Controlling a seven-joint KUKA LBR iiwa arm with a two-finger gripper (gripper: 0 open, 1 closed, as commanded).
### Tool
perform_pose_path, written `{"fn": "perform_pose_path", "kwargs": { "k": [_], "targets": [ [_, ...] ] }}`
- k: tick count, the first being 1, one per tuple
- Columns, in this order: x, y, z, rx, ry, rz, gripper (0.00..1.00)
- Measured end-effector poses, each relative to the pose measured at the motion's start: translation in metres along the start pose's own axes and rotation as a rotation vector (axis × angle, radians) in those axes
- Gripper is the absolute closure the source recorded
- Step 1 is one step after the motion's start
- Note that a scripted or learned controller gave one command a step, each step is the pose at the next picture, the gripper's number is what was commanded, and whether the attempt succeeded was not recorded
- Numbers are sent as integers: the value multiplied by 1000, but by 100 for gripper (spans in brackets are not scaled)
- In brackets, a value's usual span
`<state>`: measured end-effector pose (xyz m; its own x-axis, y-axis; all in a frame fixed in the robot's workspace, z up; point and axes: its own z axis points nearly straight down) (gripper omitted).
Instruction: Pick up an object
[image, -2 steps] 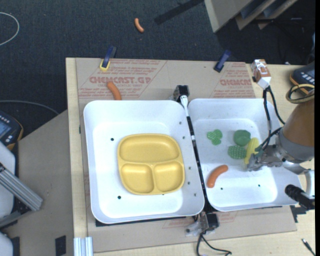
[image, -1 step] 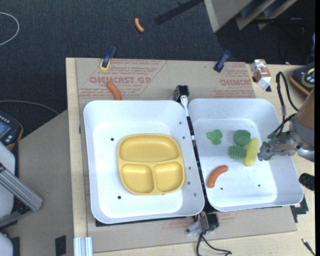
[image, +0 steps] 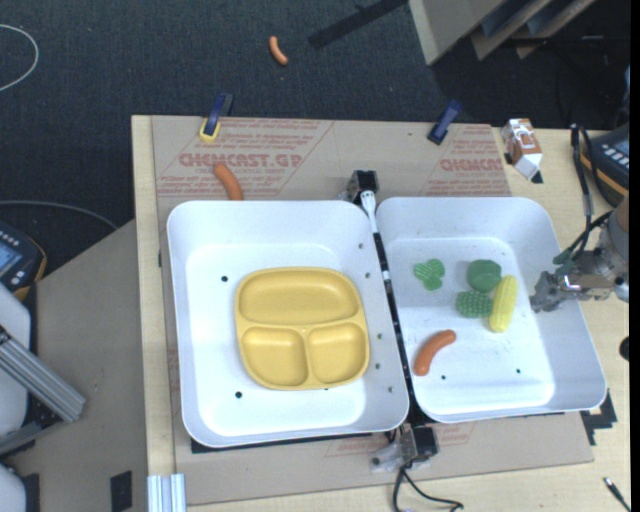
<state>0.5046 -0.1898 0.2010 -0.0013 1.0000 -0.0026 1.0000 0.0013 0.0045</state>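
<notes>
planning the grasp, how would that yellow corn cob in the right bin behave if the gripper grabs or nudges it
The corn cob looks like a rounded toy cylinder, so a nudge would probably roll it sideways. It looks like smooth plastic, likely light, stiff and slippery. It seems to touch the green piece, which may shift too.

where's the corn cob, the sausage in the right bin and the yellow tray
corn cob (image: 502, 303), camera view, middle of the cob
sausage (image: 433, 352), camera view, middle of its curved body
yellow tray (image: 300, 292), camera view, floor of its large top compartment
</notes>
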Motion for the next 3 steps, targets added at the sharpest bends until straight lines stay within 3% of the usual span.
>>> {"fn": "perform_pose_path", "kwargs": {
  "k": [1, 3],
  "targets": [
    [0, 1, -25, -1, 0, 0, 100],
    [111, 23, -24, 4, 3, -3, 100]
  ]
}}
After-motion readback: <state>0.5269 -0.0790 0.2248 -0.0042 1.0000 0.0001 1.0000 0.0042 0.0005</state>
